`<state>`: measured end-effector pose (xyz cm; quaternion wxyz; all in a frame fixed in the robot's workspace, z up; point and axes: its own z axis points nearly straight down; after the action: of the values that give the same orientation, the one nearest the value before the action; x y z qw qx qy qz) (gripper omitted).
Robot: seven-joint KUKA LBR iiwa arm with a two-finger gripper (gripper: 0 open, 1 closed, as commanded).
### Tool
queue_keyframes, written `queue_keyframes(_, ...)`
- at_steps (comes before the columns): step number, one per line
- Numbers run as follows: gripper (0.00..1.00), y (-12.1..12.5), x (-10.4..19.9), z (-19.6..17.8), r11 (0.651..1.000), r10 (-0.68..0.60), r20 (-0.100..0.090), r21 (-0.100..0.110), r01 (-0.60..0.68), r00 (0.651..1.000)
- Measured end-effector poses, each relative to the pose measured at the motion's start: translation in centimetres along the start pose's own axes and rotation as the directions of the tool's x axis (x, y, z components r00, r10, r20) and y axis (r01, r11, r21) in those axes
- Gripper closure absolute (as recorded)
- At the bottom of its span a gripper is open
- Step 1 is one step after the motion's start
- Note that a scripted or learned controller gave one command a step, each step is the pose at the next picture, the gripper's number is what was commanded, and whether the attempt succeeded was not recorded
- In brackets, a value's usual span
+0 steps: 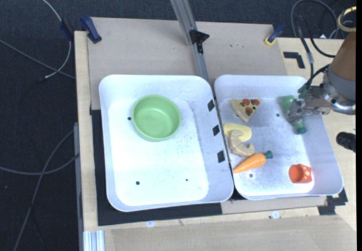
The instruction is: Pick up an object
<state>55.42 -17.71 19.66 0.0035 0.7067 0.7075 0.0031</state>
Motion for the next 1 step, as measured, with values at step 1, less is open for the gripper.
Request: queue_keyframes(1,1.0,0.15,0.03,-0.95,1.0,-0.001,0.0,0.004,0.001,1.0)
